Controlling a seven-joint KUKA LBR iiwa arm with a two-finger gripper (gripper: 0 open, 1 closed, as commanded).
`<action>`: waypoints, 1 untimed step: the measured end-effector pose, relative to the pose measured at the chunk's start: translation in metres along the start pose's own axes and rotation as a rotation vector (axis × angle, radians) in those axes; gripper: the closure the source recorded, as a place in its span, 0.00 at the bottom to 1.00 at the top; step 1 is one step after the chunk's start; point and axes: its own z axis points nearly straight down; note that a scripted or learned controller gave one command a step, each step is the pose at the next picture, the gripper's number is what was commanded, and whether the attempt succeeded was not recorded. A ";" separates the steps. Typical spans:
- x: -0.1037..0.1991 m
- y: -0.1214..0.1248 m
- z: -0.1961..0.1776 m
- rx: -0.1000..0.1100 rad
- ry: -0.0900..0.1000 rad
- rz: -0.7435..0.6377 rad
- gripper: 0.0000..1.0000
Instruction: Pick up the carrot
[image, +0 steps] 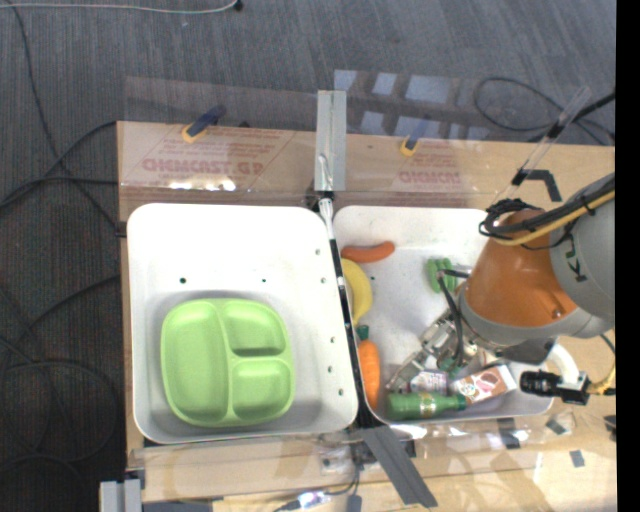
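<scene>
Two white bins are sitting side by side: the left bin (150, 260) and the right bin (400, 225). One green divided plate (228, 360) is lying in the left bin. In the right bin, one carrot (369, 372), one banana (357, 288), one orange sausage-shaped piece (368, 252), one green bottle (425, 404) and one small packet (483, 384) are lying. One arm (520, 290) is reaching in.

Two shallow white bins side by side on a tabletop. Left bin (150, 250): a lime-green divided plastic tray (228, 360). Right bin (400, 232): an orange carrot (369, 370) at its left wall, a yellow banana (358, 288) above, a green bottle (427, 404) at lower centre. The metal gripper (432, 355) hangs just right of the carrot.
</scene>
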 end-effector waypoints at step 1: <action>0.002 0.002 -0.007 -0.004 0.006 0.001 1.00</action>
